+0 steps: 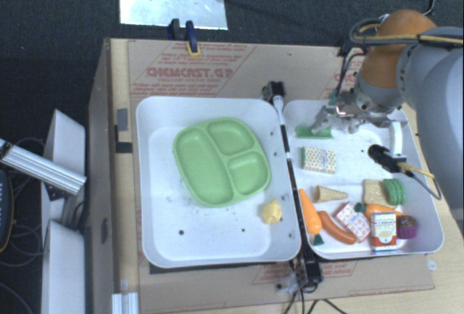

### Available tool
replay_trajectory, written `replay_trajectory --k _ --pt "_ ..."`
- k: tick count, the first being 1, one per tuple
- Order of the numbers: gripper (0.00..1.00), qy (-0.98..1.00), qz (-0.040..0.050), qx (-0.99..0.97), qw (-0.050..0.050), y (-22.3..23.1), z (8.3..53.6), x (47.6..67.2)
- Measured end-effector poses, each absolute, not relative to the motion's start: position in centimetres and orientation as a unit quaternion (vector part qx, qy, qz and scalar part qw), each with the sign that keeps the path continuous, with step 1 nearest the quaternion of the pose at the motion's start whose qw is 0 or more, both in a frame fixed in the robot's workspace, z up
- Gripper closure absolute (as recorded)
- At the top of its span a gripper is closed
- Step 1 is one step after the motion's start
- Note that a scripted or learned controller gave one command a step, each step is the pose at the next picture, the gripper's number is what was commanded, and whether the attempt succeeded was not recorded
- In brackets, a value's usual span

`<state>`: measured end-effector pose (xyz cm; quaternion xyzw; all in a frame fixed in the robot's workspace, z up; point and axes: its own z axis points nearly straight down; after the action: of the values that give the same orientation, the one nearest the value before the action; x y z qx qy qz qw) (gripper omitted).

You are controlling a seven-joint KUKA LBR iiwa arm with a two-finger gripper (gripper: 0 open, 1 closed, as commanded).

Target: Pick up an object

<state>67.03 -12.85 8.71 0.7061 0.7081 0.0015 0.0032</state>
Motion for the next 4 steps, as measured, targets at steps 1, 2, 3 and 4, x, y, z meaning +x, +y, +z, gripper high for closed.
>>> replay_trajectory --k 1,2,3,4 --pt "0.0 0.708 0.0011 0.706 0.003 -11.5 8.7 67.0" --pt "0.0 0.708 0.0018 0.707 0.003 -12.7 8.7 67.0" --pt "0.0 0.708 0.0017 0.706 0.003 -12.1 8.7 67.0" --pt "0.0 0.708 0.0015 0.706 0.003 -11.7 8.7 67.0"
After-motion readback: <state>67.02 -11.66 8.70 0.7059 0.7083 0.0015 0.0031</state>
